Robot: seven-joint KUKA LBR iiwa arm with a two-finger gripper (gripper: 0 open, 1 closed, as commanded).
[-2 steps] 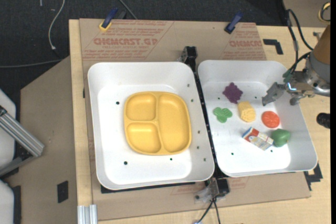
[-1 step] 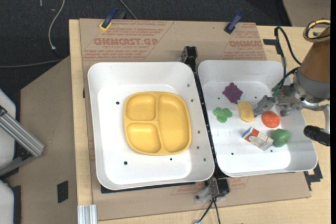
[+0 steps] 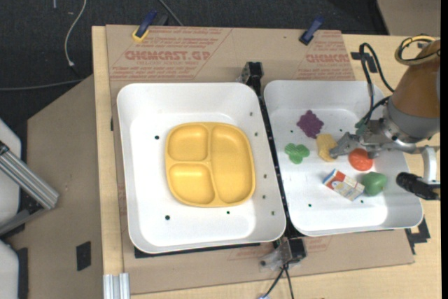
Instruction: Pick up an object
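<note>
Several small toys crowd my claw (image 3: 348,145), whose spread I cannot tell, so I'd settle squarely over the orange piece (image 3: 361,161) at its five o'clock, clear of the yellow one (image 3: 326,145).

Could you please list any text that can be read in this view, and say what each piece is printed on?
"CHEMCAST GP": red print on the brown protective sheet behind the left bin.
"CHEMCAST": the same red print, repeated on that sheet behind the right bin, partly cut off.
The small red and white packet in the right bin: its print is too small to read.
</note>
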